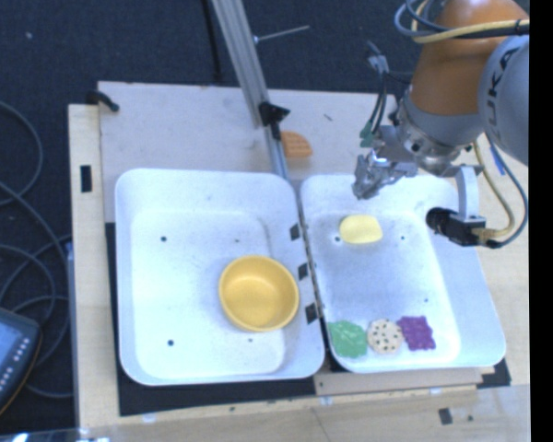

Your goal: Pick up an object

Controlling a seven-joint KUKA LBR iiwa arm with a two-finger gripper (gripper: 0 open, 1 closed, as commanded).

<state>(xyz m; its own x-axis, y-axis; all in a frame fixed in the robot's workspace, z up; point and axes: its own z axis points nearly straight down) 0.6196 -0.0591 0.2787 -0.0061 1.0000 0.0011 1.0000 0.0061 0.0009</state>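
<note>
Yellow lump [360, 229] lies in the right bin [461, 330], near its far wall, and its long axis runs about left to right, slightly tilted. No writing can be read on any thing. The gripper [369, 182] hangs just beyond the yellow lump, above the far edge of that bin; whether it is spread or pressed together I cannot tell. Well nearer than the yellow lump, along the near wall, lie a green piece [348, 338], a spotted cookie [384, 336] and a purple piece [417, 332]. Left of it, in the left bin [157, 210], sits a yellow bowl [258, 292]. Both bins rest on a pale wooden bench [184, 122] over dark floor.
</note>
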